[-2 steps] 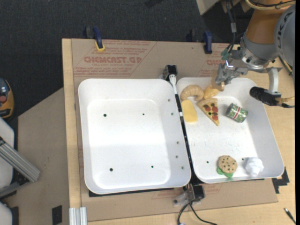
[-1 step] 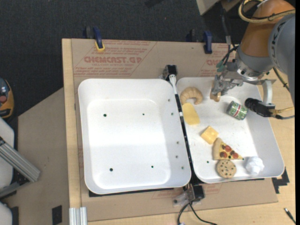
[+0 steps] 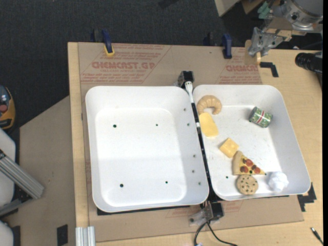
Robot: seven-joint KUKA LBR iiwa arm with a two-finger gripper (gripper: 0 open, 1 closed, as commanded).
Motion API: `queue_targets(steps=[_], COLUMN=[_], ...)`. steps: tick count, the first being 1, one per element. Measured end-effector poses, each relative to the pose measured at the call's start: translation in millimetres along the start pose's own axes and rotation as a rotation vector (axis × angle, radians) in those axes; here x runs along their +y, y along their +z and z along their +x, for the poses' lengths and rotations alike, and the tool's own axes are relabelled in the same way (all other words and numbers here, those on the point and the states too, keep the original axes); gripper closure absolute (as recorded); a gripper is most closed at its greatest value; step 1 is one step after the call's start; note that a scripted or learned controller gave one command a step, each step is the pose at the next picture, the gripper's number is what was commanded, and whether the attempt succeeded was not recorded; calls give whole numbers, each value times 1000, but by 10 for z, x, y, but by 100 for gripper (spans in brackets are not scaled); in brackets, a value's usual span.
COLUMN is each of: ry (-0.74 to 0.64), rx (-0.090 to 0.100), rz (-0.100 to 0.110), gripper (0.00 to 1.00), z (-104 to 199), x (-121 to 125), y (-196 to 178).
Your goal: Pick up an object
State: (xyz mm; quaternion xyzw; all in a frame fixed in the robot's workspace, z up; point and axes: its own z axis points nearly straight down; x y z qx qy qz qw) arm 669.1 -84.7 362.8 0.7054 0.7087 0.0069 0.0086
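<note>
I count two white bins: the left bin (image 3: 138,147), and the right bin (image 3: 287,132) with seven items. Left to right those are one tan croissant (image 3: 209,104), yellow banana-like piece (image 3: 208,125), cheese wedge (image 3: 229,147), pizza slice (image 3: 246,165), chocolate-chip cookie (image 3: 247,184), green can (image 3: 260,117) on its side, white crumpled lump (image 3: 277,181). Gripper (image 3: 258,46) sits above the bins' far right corner, grip state I cannot tell.

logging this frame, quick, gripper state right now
gripper: cannot be told; it sits above the bench's far right edge, beyond the right bin, with nothing seen between its fingers.
</note>
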Motion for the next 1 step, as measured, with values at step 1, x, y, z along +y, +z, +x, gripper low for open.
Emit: queue_targets(steps=[1], ry=[-2], rx=[6], rz=[28], gripper=[100], z=[664], x=[-152], y=[476])
